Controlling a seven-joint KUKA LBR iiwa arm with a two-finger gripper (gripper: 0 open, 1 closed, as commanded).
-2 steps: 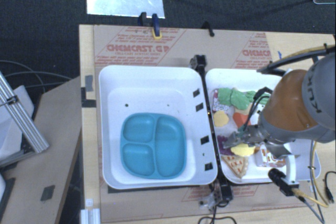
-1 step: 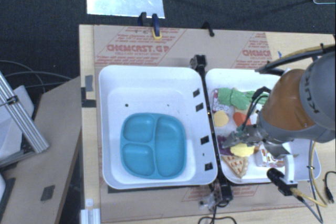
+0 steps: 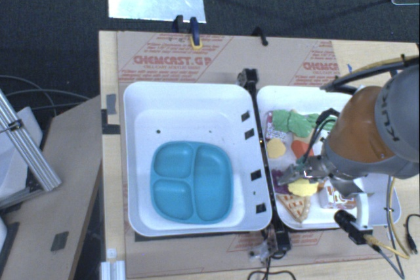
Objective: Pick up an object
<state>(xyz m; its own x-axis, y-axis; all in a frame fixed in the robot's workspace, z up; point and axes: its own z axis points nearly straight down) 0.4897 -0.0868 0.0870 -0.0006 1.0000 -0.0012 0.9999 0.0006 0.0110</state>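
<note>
A cardboard-covered surface sits on dark carpet and carries two shallow white bins. The left bin, mid-frame, holds a blue divided tray. The right bin, lower right of the frame, holds a green item, a yellow piece and a waffle-patterned wedge. The grey-and-orange arm hangs over this bin, hiding the gripper; whether it grips anything cannot be told.

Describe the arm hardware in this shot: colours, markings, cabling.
The arm is a thick, rounded grey body with a broad orange band above the wrist and part of dark lettering on the grey shell at the frame's right edge. Dark cables arc over its top and down beside the wrist. A white and black part sits below.
</note>
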